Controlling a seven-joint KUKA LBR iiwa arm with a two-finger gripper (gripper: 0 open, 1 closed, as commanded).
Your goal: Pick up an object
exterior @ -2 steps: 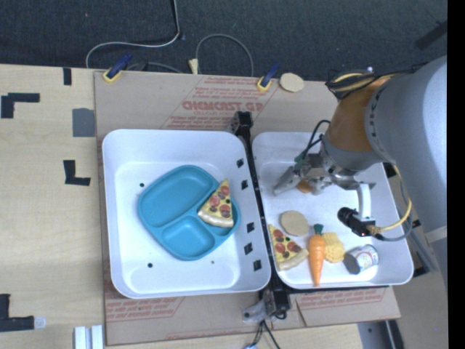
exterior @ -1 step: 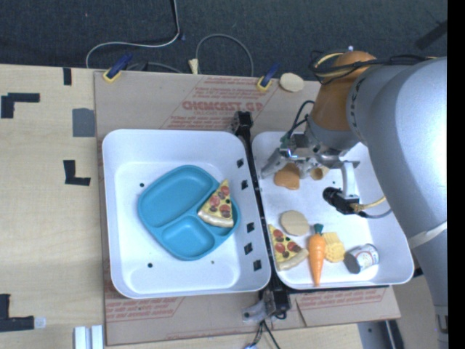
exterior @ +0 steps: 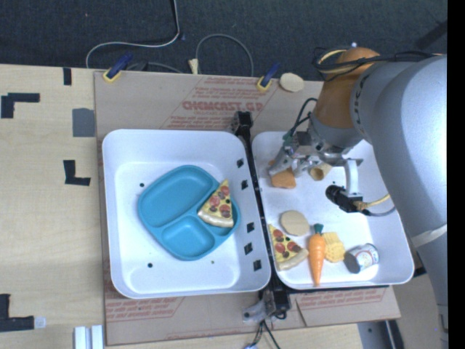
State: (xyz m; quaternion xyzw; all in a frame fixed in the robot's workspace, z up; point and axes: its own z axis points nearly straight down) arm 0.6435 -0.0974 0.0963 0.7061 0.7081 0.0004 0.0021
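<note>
The gripper [exterior: 296, 164] is lowered into the right bin [exterior: 392, 227] at its upper left. A tan food piece [exterior: 283, 179] is seen directly beneath it, seemingly touching; how the gripper is set cannot be told.

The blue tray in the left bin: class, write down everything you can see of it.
The blue tray is a rounded, smooth plastic-looking dish with raised rims dividing it into compartments: one large upper section and smaller lower ones. It lies flat and turned at a slant on the floor of the left bin, near its middle. A toy pizza slice rests in its right-hand compartment, its crust overlapping the tray's right rim. Nothing else touches it.
</note>
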